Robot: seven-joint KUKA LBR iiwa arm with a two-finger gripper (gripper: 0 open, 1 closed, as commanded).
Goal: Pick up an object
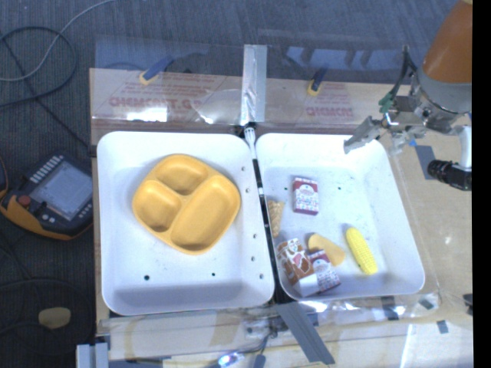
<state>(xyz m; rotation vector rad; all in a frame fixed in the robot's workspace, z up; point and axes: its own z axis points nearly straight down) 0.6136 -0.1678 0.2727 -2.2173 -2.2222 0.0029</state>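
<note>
The right bin point(399, 205) holds several small items: a red box point(305, 195), a yellow corn cob point(361, 250), a yellow-orange wedge point(327, 245), a red and white packet point(305, 267) and a tan waffle-like piece point(274, 213) against the left wall. My gripper point(374, 143) hangs above the bin's far right corner, well apart from all of them. It is open, with one grey finger point(357, 139) reaching left and nothing between the fingers.
A yellow divided plate point(186, 202) lies in the left bin point(115, 228). A raised rim point(258, 198) separates the two bins. A teach pendant point(54, 198) and cables lie on the floor to the left. Blue and yellow clips point(156, 68) sit on the board behind.
</note>
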